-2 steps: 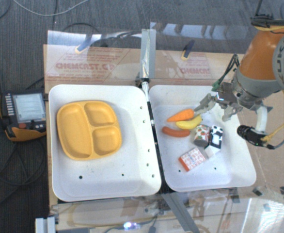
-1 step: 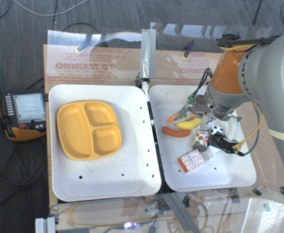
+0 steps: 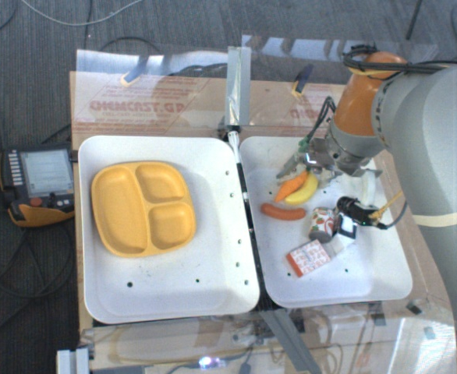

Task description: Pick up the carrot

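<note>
From above, the worktop point(image 3: 182, 62) carries a sheet of printed cardboard point(image 3: 150, 111), and two shallow white bins sit on it side by side. The left bin point(image 3: 213, 271) holds a yellow plate point(image 3: 143, 207) with three compartments, lying toward the bin's left half. The right bin point(image 3: 369, 287) holds the small items. The carrot point(image 3: 292, 185) lies in its upper left part, slanting from lower left to upper right. It touches a yellow banana point(image 3: 304, 192) that lies along its lower right side. Just below the pair, a red sausage point(image 3: 283, 212) lies nearly level on the bin floor, close to the carrot but apart from it. Further right, near the bin's middle, is a small printed carton point(image 3: 322, 224). Below that, a red-and-white box point(image 3: 309, 257) lies tilted. The grey arm point(image 3: 416, 131) comes in from the right, its orange band point(image 3: 359, 104) over the bin's upper edge. The gripper point(image 3: 306, 164) is low over the upper ends of the carrot and banana. Whether it touches either one cannot be told at this angle, nor whether it is released or clenched, and nothing is visibly held in it. On the carpet to the left of the worktop lies a handheld control unit point(image 3: 37, 179) with a screen and an orange underside.
</note>
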